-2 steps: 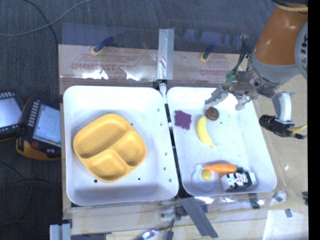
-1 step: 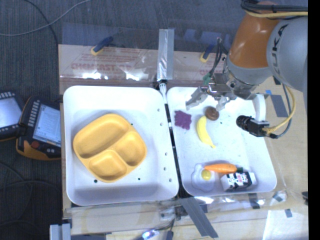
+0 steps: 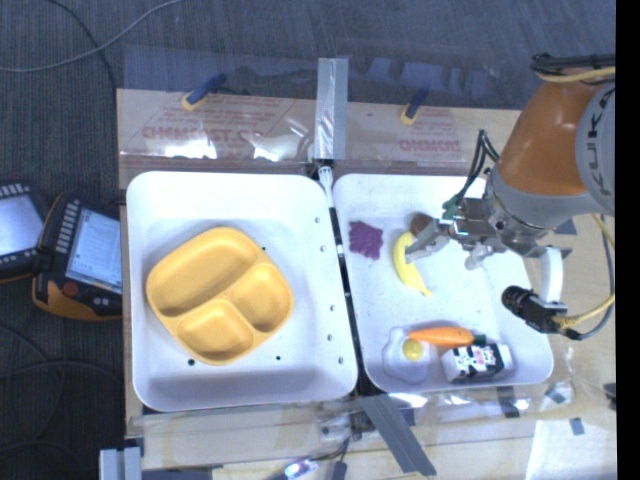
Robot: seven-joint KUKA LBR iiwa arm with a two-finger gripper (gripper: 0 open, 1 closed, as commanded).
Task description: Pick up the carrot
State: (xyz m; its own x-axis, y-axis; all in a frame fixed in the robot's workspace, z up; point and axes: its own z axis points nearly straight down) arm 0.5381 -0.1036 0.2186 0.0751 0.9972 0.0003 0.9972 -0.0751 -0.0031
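The orange carrot (image 3: 440, 336) lies on its side near the front of the right bin (image 3: 520, 313). It rests against a white and yellow toy egg (image 3: 408, 352) and a small black and white carton (image 3: 478, 360). My gripper (image 3: 452, 249) hangs over the middle of the right bin, well behind the carrot. It is open: one fingertip (image 3: 424, 241) is beside the banana and the other sits to its right, with nothing between them.
A yellow banana (image 3: 405, 266) and a purple bunch of grapes (image 3: 366, 238) lie in the right bin's left half. The left bin (image 3: 150, 368) holds a yellow divided plate (image 3: 220, 293). A pendant (image 3: 75, 258) sits off the bench at left.
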